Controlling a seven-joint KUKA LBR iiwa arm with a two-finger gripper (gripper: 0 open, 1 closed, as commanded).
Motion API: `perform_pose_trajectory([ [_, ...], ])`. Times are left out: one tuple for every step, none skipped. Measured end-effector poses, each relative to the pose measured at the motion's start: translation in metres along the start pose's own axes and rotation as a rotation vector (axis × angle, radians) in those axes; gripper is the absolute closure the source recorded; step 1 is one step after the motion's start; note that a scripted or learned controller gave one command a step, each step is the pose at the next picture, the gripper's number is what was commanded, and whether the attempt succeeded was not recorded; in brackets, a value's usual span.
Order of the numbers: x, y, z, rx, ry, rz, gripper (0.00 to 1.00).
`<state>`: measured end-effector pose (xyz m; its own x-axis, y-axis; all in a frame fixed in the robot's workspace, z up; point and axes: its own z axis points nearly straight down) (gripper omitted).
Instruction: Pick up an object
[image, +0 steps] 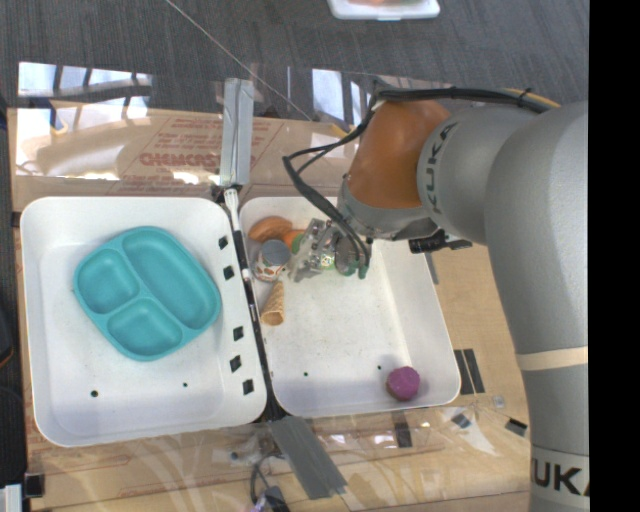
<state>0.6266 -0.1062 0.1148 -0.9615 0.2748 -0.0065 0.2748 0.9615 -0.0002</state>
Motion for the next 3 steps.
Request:
perform_pose_trajectory([
  [0.054,0.018,-0.08,0.0,0.003,0.44,1.0],
  [0.133,-0.03,-0.04,0.004,0.01,0.649,1.0],
  [0.157,0.009,-0.079,0.001,0.006,0.648,1.0],
])
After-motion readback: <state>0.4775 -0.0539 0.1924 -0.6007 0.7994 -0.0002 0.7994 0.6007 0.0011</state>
